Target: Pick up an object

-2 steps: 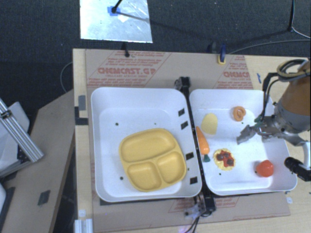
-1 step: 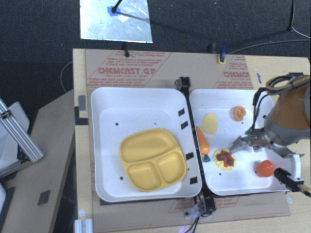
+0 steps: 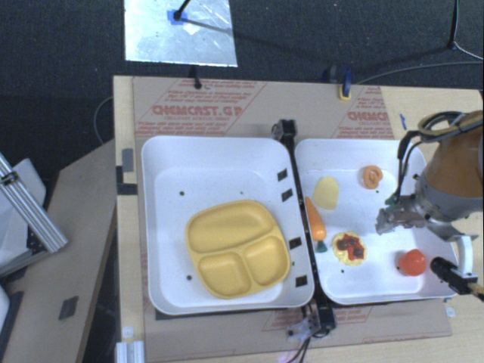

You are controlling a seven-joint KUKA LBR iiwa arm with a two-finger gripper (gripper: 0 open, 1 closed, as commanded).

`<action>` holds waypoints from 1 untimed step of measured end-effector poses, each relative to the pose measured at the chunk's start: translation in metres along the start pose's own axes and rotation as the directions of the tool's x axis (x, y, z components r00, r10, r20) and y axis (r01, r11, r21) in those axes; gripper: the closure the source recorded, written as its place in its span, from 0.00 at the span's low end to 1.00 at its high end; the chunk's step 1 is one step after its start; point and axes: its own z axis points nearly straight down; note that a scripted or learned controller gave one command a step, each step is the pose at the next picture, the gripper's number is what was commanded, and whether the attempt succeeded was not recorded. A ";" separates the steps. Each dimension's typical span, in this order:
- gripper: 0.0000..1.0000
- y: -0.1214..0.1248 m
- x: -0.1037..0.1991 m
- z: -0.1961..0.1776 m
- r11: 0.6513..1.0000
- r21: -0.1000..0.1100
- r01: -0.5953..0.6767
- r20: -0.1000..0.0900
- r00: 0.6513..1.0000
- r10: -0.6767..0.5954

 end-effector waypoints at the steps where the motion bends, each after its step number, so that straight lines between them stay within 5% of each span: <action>1: 1.00 0.002 -0.003 -0.043 1.000 -0.001 0.002 0.000 1.000 -0.002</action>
